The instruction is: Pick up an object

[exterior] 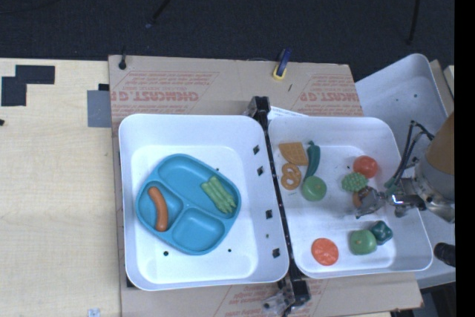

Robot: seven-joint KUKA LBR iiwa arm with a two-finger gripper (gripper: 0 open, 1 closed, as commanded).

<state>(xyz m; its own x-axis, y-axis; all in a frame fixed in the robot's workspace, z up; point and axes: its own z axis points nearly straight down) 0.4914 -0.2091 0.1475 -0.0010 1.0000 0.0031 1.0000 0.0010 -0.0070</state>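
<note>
My gripper is low in the right bin, reaching in from the right edge under the orange-banded wrist. A small brown object lies right at its tip; whether it is held is unclear. Close around it are a knobbly green piece, a red tomato, a green apple and a dark teal piece. Farther left lie an orange-red disc, a green round piece, a dark green pepper, a pretzel and a tan cracker.
The left bin holds a blue divided plate with a sausage and green beans. A black divider with clips separates the bins. Cables hang beside the wrist at the right wall.
</note>
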